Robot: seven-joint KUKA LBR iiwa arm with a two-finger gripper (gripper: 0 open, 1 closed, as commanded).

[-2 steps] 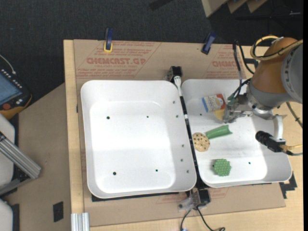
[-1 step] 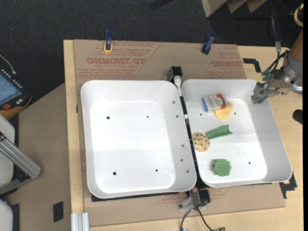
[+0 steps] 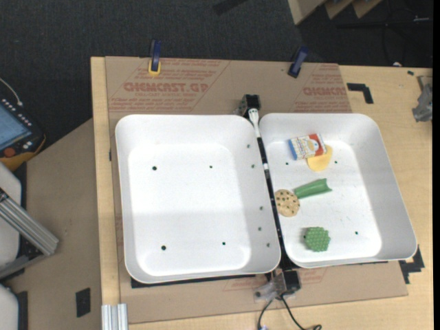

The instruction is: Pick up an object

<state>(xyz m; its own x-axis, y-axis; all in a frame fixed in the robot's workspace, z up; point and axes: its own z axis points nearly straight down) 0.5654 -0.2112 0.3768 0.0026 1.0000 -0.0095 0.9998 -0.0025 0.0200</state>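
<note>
The right bin (image 3: 387,184) holds several small objects. A white, blue and red packet (image 3: 305,145) lies near its far side, touching a yellow piece (image 3: 320,159) just in front of it. A green stick-shaped object (image 3: 312,188) lies at a slant in the middle. A round speckled cookie (image 3: 287,202) sits by the bin's left wall. A bumpy green ball (image 3: 317,238) rests near the front edge.
The left bin (image 3: 137,184) stands beside the right one on a cardboard sheet (image 3: 206,81), which two clamps (image 3: 155,57) hold at the back. A small grey part (image 3: 423,103) pokes in at the right edge. A cable (image 3: 278,301) runs off the front.
</note>
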